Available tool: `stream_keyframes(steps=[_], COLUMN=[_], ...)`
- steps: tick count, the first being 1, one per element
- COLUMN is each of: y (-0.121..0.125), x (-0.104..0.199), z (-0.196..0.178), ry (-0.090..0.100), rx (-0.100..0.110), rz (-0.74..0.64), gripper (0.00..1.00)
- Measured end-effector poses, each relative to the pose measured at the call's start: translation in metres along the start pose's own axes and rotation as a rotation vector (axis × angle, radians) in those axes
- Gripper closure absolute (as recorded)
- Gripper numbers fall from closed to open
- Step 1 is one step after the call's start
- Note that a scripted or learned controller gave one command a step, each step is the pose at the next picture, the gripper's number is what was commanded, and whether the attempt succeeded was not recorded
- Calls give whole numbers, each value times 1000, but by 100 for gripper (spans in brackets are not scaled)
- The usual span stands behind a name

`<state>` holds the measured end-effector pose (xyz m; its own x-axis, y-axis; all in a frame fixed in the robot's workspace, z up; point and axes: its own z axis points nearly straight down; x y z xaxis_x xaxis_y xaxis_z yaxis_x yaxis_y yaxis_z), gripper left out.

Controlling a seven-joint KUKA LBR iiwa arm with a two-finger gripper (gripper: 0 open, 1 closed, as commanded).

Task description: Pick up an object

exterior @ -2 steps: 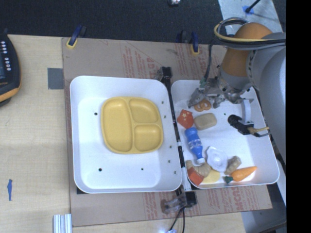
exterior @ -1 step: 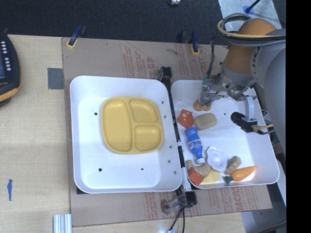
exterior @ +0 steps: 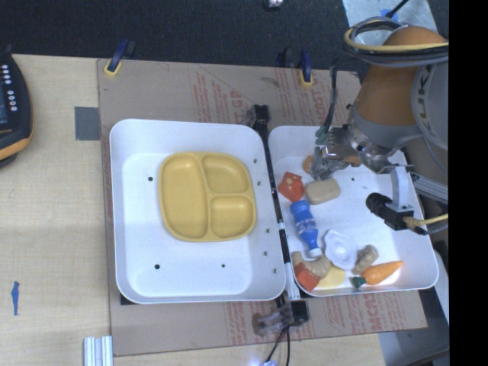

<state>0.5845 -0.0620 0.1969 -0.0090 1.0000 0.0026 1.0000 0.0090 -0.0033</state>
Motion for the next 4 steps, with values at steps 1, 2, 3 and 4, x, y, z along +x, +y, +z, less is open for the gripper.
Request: stream_keyframes(steps=[1,2,3,4], y=[-56,-86,-23,-32], x=[104,41,-34,33], z=[-8,7,-21,-34], ry=[1,-5,-8,0], rx=[5,6,-8,0], rz=[-7,11,11,-1], gripper=[100,100,100,100])
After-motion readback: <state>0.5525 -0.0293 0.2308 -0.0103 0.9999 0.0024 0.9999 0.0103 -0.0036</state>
